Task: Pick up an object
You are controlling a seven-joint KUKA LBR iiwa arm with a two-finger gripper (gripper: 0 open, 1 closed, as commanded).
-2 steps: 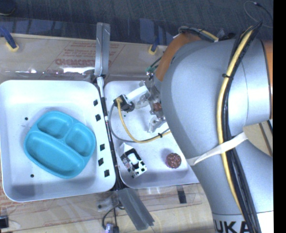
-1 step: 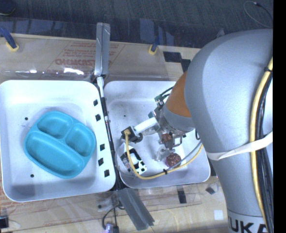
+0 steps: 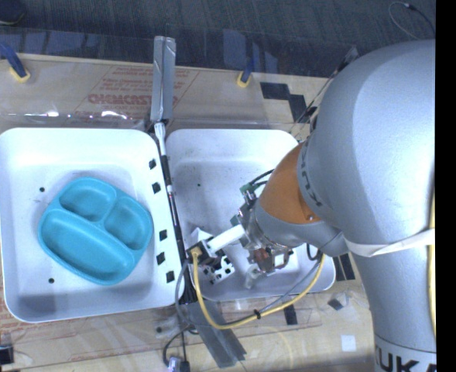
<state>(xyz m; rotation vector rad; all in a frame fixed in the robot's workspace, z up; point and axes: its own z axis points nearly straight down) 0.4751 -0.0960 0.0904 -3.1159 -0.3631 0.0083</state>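
Tool [image 3: 262, 264] low inside right bin [image 3: 226, 147]

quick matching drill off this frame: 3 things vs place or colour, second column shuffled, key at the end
1 divided plate
2 gripper
3 arm band

A orange
B down in the right bin
C lying in the left bin

Pairs: 1-C, 2-B, 3-A

Grey arm [image 3: 382, 169] from the right, hand [image 3: 260, 263] low, downward.
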